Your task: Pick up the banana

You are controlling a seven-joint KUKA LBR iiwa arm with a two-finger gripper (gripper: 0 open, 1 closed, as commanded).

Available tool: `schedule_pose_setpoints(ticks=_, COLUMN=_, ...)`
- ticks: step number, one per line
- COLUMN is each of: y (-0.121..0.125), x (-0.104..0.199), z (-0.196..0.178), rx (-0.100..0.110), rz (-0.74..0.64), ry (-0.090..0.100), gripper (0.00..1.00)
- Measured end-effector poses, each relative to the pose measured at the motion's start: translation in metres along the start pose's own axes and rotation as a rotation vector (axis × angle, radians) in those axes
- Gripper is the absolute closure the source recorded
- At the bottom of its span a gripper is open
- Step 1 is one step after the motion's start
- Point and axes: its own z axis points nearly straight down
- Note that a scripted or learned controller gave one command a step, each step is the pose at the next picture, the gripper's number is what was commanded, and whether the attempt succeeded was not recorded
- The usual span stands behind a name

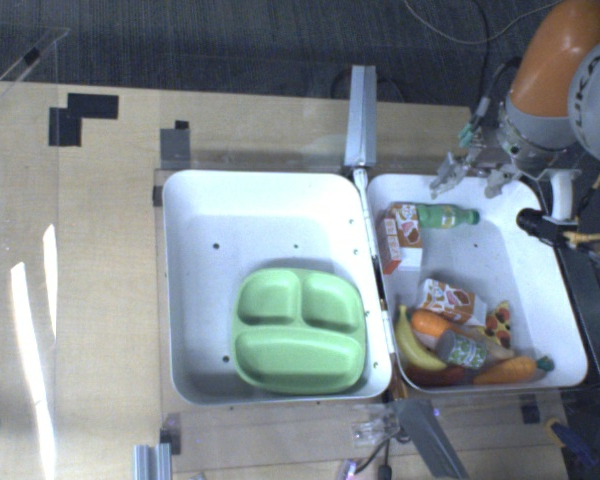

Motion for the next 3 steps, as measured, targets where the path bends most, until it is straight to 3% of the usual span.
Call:
schedule_pose_setpoints(ticks=1, y=-0.061, x=-0.004, z=0.080, rx=-0.013, rz=-0.160, ry=-0.005, gripper=0.00)
schedule_pose_setpoints(ticks=2, y=-0.133, x=-0.050, z=0.054, rx=-0.001, rz=-0.309, ry=-0.001, gripper=0.00)
schedule_pose_setpoints(ticks=3, y=-0.065, x=0.049, z=0.010, rx=-0.002, rz=-0.202, ry=0.000, gripper=0.00)
